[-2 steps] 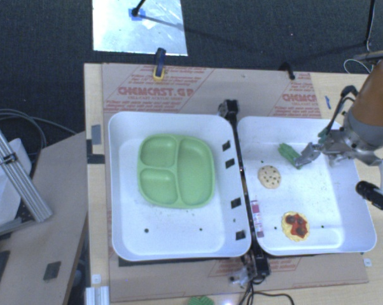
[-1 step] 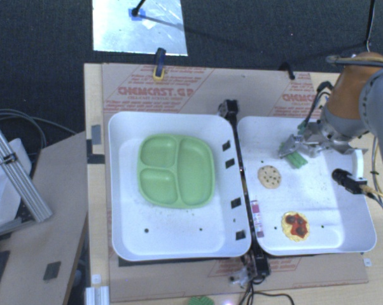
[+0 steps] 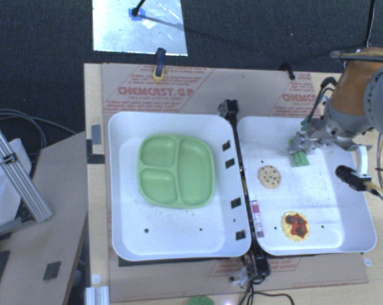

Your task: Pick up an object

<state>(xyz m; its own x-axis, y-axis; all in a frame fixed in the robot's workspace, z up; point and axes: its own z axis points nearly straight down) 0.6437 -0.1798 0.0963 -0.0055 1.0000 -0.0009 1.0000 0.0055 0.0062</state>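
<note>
From my remote seat I saw the gripper (image 3: 299,147) low over the right bin (image 3: 354,230), reaching in from the 3 o'clock side of the view on the grey arm (image 3: 363,100) with its orange band. Its tip sat at about 12 o'clock within that bin, close to the far wall, and it was right on top of a small green object (image 3: 300,159), which poked out just below the metal fingertips. The gripper looked to be touching or nearly touching that green piece, but from this slanted overhead angle I could not tell whether the fingers were spread, closed, or actually clamped around it, so I would not call it held. A round tan cookie (image 3: 269,176) with dark specks lay toward the bin's 9 o'clock side, near but apart from the green object. At about 6 o'clock in the same bin rested a small yellow piece with a red topping, like a toy pizza (image 3: 296,225), well apart from the gripper. The left bin (image 3: 131,234) held a light green divided plate (image 3: 177,171), lying flat near its middle, with three compartments visible. The two bins sat side by side, their inner walls just beside each other.
</note>
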